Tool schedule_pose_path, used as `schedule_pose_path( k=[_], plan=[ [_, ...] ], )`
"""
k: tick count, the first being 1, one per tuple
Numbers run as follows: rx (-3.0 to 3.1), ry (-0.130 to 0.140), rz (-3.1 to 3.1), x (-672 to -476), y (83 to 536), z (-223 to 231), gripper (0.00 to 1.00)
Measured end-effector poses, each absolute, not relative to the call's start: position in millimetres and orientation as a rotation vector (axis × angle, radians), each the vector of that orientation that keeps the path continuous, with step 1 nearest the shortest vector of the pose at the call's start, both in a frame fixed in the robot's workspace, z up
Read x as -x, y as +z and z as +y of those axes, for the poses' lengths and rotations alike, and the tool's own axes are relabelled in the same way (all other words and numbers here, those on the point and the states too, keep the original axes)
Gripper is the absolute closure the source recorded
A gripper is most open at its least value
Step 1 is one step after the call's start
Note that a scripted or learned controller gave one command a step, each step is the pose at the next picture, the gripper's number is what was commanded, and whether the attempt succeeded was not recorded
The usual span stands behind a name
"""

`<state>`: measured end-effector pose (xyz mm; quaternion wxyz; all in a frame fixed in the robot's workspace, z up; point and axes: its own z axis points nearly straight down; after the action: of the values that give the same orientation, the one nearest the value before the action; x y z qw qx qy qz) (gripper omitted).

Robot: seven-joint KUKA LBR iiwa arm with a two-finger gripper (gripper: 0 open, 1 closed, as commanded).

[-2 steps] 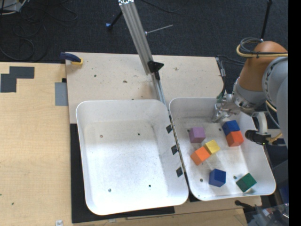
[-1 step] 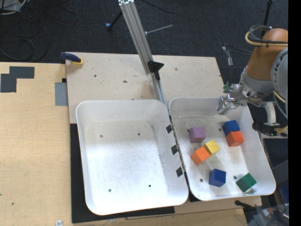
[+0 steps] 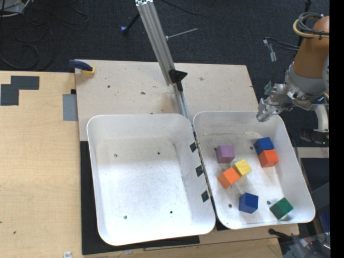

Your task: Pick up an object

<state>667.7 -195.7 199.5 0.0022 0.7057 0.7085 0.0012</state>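
Up at the right bin's [image 3: 301, 181] far right corner hangs the gripper [image 3: 264, 113] (whether its jaws are apart, I cannot tell). Seven blocks lie in that bin, the blue block [image 3: 263, 144] nearest and touching the red block [image 3: 268, 157].

You're looking at a robotics lab. See the loose cables [image 3: 32, 15] on dark carpet, the calibration-tagged aluminium rail [image 3: 158, 39] and the wooden bench [image 3: 37, 160].
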Motion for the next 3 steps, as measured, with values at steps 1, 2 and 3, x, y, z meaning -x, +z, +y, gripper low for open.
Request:
schedule_pose_path(
  k=[1,2,3],
  plan=[
    [-2.219,0.000,2.230,-664.6,197,-136,1.00],
    [-2.219,0.001,2.229,-662.1,214,-84,1.00],
    [-2.221,-0.002,2.229,-655.7,208,-32,1.00]
  ],
)
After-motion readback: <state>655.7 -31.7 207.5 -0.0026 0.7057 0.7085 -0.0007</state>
